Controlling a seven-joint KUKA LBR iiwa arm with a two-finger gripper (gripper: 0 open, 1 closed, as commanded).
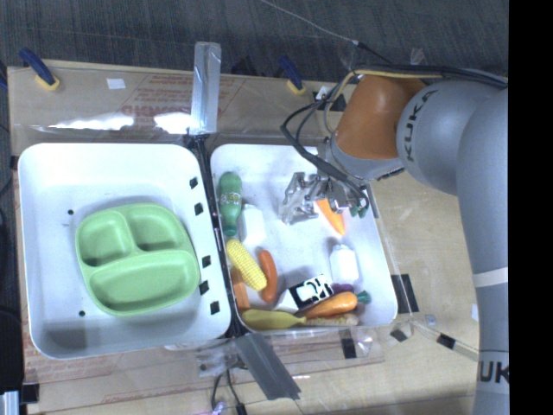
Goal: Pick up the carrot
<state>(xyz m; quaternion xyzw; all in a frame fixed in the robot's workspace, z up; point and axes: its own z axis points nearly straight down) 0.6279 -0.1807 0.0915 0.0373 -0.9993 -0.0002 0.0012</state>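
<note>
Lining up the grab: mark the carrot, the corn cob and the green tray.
carrot (pixel 333 217), camera view, orange body beside the gripper.
corn cob (pixel 245 264), camera view, mid-cob kernels.
green tray (pixel 136 258), camera view, central divider.

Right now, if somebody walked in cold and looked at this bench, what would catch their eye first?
Probably the big grey arm with its orange band, reaching in from the right over the right bin. Its claw hangs beside an orange carrot near that bin's right wall. Next, the bright green divided plate alone in the left bin.
</note>
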